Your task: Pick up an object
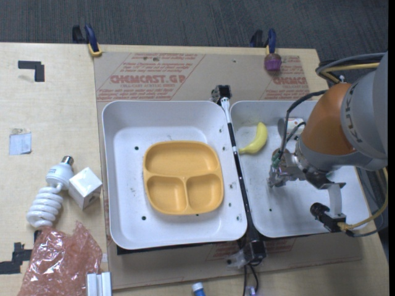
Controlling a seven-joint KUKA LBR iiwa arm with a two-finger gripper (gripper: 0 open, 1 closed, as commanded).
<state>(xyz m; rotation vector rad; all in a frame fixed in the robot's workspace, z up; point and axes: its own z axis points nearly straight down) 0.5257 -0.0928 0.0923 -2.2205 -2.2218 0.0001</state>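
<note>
My gripper hangs low inside the right bin, and my own orange-banded wrist hides most of it from the camera above. I cannot tell what it is doing down there, and nothing shows in its grasp, so I claim no hold.

The likeliest thing for me to lift is the banana. It lies on the floor of the right bin, toward the far left corner, just beside the wall it shares with the left bin. My gripper is near it but apart from it, on the near side and a little to the right. Judging from that gap, the pick is not yet made; I would need to shift far and left before closing.

The banana's spot is awkward (a curved fruit close to a wall leaves little room for a finger on that side), so I judge that coming at it across its short width is the safer line.

In the left bin sits a yellow divided tray, flat and central, three compartments facing up. It is broad and shallow, a poor fit for two fingers, which is why I reckon I am working the right bin instead.

Off the bins, on the bench at the left, lie a spiral bulb and a small white cube, touching or nearly so.
</note>
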